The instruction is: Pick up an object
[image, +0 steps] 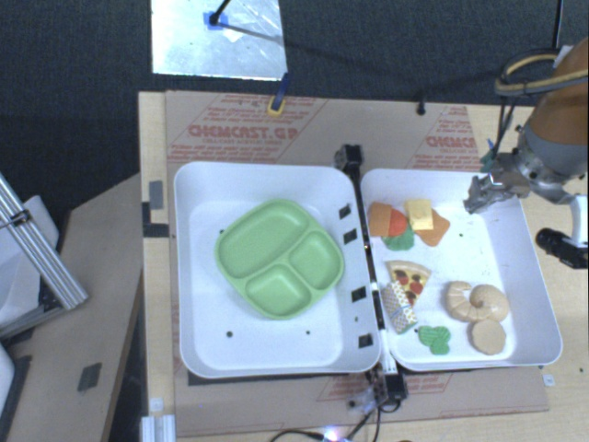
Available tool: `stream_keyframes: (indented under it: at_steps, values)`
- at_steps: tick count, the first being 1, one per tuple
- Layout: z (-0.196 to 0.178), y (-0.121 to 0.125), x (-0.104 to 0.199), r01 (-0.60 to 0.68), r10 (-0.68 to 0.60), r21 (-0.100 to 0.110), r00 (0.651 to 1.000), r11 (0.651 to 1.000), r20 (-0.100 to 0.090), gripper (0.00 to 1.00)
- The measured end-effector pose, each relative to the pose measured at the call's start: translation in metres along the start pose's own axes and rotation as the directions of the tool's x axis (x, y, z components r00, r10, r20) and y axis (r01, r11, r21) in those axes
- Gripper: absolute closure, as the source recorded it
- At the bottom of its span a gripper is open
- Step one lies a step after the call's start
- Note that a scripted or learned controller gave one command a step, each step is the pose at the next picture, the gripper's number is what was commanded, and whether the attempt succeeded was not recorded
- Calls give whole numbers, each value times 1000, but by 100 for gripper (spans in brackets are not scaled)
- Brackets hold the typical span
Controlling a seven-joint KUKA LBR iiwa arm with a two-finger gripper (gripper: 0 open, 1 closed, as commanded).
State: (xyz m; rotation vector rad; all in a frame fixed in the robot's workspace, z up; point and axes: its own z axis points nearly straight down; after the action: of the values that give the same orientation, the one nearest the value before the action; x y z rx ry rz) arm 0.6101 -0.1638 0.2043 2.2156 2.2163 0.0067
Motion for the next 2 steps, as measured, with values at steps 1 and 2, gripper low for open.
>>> stream_keyframes:
  at_steps: [1, 2]
  values:
    - [-22, 1, 0, 4, -4, 4, 1000, 1000, -2, 100]
    - [-25, 1, 56, 10, -10, 7, 1000, 1000, -4, 100]
